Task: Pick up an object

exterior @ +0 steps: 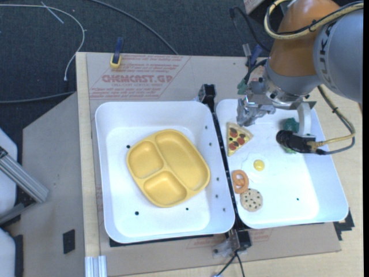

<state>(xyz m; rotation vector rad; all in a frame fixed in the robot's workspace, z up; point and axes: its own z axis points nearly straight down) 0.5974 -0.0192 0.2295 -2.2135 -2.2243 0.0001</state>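
- Camera view, looking down at a slant: two shallow white bins side by side on a tan board; dark carpet w/ thin cables behind.
- Left bin [109, 154]: holds a yellow divided tray [168, 167], three compartments, lying flat & a bit rotated, approx centre of bin.
- Right bin [311, 195]: holds toy food items, mostly along its left side.
- Pizza slice [237, 138]: upper left of right bin, near the wall between bins, point aimed down-left.
- Small yellow round piece [259, 165]: below the pizza slice, apart from it.
- Pretzel [240, 181]: orange-red, below-left of the yellow piece, close to the bin's left wall.
- Cookie [251, 200]: choc-chip, just below the pretzel, looks touching or nearly so.
- Green item [290, 123]: upper middle of right bin, partly hidden by the arm's hardware; can't tell what it is.
- Arm: grey w/ orange band, comes in from upper right, wrist over the top of the right bin.
- Gripper [249, 115]: pointing down at the bin's upper left, just above/beside the top edge of the pizza slice. Fingers: can't tell wide or narrow from this angle; nothing visibly between them.
- Black connector w/ yellow cable sits right of the gripper, over the bin.
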